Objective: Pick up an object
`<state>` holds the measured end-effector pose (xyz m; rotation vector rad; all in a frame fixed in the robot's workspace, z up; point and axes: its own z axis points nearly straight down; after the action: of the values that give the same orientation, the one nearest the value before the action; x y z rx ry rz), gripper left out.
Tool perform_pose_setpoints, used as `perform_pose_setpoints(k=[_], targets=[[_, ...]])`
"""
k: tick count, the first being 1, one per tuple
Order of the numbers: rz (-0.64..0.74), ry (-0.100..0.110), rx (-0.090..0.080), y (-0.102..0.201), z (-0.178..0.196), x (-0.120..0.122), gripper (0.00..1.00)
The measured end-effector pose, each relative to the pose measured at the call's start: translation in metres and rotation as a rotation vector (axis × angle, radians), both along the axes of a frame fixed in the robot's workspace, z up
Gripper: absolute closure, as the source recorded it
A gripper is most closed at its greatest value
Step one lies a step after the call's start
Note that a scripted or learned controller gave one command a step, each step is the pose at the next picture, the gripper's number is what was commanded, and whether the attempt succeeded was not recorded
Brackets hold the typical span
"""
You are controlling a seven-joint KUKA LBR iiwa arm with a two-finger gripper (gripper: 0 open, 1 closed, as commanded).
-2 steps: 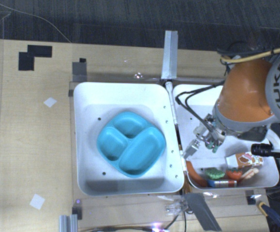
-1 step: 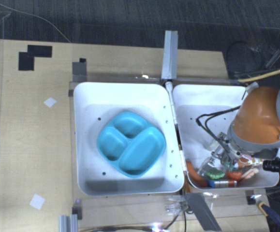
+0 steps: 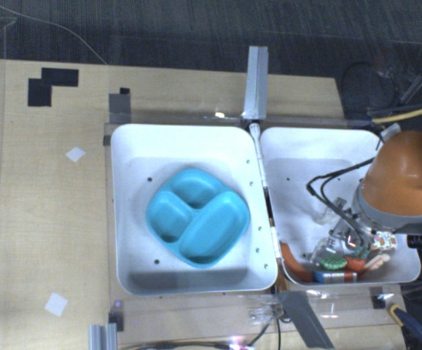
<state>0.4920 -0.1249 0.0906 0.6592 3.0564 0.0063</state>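
A blue three-compartment plate (image 3: 197, 216) lies in the left bin (image 3: 134, 159). In the right bin (image 3: 298, 159) a heap of small objects sits at the front edge: an orange-brown curved piece (image 3: 292, 262), a green and blue item (image 3: 332, 264), an orange stick (image 3: 358, 266) and a white piece with coloured marks (image 3: 383, 242). My gripper (image 3: 340, 241) is low over this heap, reaching down from the orange-banded wrist (image 3: 404, 181). The metal of the gripper blends with the objects under it.
A metal divider post (image 3: 256, 86) stands at the back between the bins. Black cables (image 3: 334, 177) loop from the wrist over the right bin's floor. The wooden bench (image 3: 43, 217) extends left of the bins.
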Motion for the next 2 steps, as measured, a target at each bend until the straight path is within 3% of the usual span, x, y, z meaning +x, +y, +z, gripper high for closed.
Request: perform_pose_setpoints(k=[1,2], targets=[[-0.18,0.002,0.001,0.003,-0.001,0.092,0.0],[-0.225,0.002,0.001,0.009,0.0,0.002,0.0]])
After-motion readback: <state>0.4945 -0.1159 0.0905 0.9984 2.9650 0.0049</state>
